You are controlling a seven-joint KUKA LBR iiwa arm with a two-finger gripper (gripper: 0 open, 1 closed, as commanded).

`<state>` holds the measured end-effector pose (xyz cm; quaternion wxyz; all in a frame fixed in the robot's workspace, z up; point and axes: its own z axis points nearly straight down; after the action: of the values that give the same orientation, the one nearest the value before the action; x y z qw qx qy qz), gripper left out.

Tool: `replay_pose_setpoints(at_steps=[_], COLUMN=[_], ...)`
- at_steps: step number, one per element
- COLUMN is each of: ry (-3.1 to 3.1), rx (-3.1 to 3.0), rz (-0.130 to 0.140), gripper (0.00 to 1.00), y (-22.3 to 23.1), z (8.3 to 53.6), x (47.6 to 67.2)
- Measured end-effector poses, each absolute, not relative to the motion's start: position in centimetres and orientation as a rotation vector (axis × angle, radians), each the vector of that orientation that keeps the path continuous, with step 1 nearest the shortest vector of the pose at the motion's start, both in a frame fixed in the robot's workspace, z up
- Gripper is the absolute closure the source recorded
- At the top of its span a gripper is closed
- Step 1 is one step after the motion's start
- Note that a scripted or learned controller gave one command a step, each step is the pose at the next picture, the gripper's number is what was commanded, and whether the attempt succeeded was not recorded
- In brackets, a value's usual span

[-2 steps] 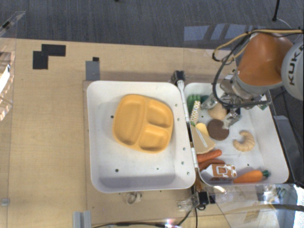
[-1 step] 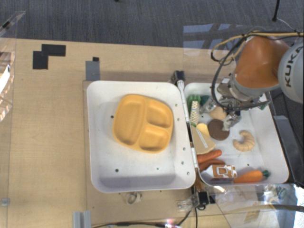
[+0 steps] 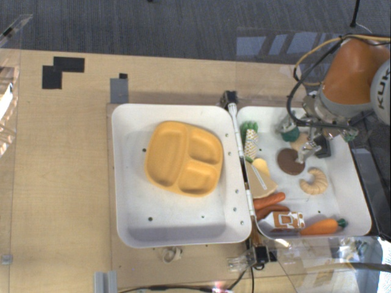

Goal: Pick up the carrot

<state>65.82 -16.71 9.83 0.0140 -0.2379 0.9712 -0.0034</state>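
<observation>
A: Where is the arm [image 3: 357, 72] sitting?

B: It comes in from the right, over the far right part of the right bin [image 3: 360, 191]. The orange band is uppermost, the grey wrist below it, and the wrist points down and leftward into the bin.

A: And the gripper [image 3: 308, 148]?

B: It hangs low above the bin's upper half, just over the far edge of a brown disc [image 3: 290, 162]. Whether it is released or clenched I cannot tell; the wrist and cables crowd it. Nothing visibly sits in it.

A: The carrot [image 3: 321, 227]?

B: Lying flat along the near edge of the right bin, orange with its green top pointing right. It is well apart from the gripper, with a croissant [image 3: 315, 181] between them.

A: What else is near the carrot?

B: A small orange and white carton [image 3: 288, 220] just left of it, touching or nearly so, and a red sausage [image 3: 269, 201] farther left by the bin wall.

A: The left bin [image 3: 131, 163]?

B: It holds a yellow tray [image 3: 183, 158] with three compartments, lying flat near the middle.
</observation>
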Motion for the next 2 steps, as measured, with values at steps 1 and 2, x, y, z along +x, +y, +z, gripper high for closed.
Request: replay_pose_setpoints(at_steps=[1,2], ry=[3.081,3.022], rx=[-0.544,-0.814], rz=[0.003,-0.005], gripper=[0.00,0.00], y=[-20.1,-17.6], z=[9.5,12.5], x=[67.5,59.9])
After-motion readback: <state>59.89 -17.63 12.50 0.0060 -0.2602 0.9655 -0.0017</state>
